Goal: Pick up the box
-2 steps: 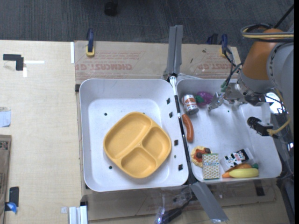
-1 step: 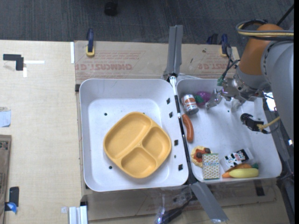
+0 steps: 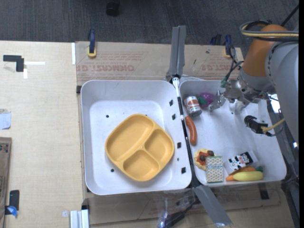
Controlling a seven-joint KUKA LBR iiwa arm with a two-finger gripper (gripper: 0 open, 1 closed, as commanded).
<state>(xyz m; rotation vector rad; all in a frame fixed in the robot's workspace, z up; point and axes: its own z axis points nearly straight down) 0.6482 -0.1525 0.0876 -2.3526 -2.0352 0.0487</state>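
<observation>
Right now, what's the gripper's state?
Gripper: cannot be told; it hangs over the right bin's far end, away from the box.

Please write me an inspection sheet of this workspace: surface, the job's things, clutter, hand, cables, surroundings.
Surface: two white bins; left bin holds a yellow divided plate.
Job's things: green box lies flat at the right bin's near edge.
Clutter: can, sausage, purple toy, pizza toy, banana, black-and-white carton.
Hand: the hand hangs over the right bin's far part, away from the box.
Cables: black and yellow cables at the wrist.
Surroundings: cardboard, blue clamps.
</observation>
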